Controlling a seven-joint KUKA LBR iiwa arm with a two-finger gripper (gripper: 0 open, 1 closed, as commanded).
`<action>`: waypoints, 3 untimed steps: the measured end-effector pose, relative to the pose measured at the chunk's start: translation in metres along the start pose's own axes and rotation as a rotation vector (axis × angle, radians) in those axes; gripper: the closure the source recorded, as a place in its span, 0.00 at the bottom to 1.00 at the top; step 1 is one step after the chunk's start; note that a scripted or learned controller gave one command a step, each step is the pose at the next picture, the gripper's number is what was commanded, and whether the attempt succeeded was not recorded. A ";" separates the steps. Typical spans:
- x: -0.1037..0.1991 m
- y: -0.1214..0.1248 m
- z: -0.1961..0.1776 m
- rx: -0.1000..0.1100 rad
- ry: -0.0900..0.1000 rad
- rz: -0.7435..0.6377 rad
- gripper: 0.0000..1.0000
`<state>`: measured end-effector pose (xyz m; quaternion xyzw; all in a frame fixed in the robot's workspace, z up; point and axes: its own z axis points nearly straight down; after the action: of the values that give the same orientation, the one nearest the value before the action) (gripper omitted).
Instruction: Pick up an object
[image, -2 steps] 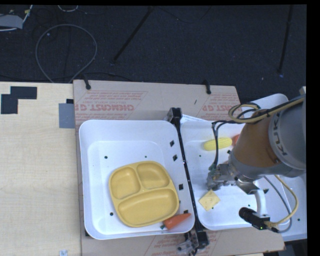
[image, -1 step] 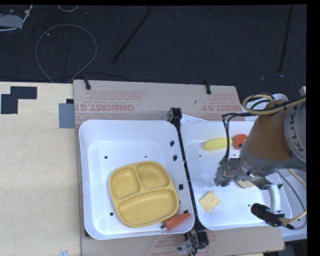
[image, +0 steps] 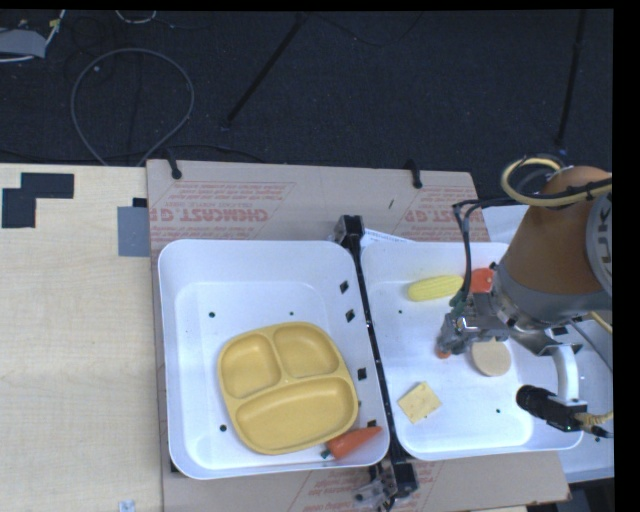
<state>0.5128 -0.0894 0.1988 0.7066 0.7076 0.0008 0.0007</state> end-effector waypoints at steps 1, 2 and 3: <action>-0.001 0.000 -0.014 0.003 0.000 0.001 1.00; 0.054 0.024 -0.010 0.004 0.002 -0.004 1.00; 0.113 0.038 -0.017 0.004 0.000 -0.004 1.00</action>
<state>0.5505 0.0241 0.2163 0.7053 0.7089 -0.0006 -0.0010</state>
